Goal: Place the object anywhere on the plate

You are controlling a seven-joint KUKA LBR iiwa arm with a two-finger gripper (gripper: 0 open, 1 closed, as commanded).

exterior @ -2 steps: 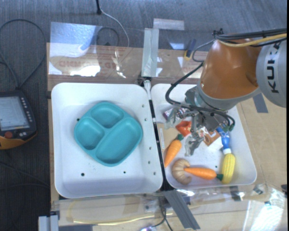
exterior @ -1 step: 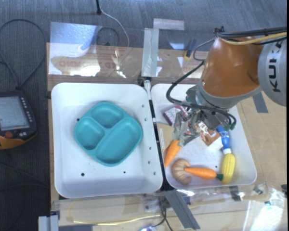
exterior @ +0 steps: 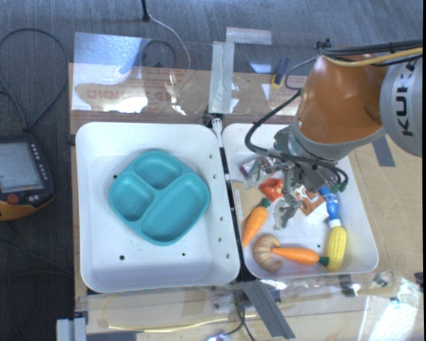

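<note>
Gripper point(exterior: 287, 203) low in right bin point(exterior: 362, 261), among toy food; finger spread and any grasp cannot be told. Red piece point(exterior: 272, 188) just beside it. Teal plate point(exterior: 160, 195) sits in left bin point(exterior: 99, 261).

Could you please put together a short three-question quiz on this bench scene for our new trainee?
1. True or false: the teal plate lies in the left bin.
2. Which item lies nearest the right bin's front right corner? A) corn cob B) croissant C) the upper carrot
3. Fill in: the plate has ___ compartments.

Key
1. True. The plate sits alone in the left bin, and the food items are all in the right one.
2. A. The corn cob lies by that corner, beside the lower carrot.
3. Three. The gripper hangs over the right bin, among the items.
</note>
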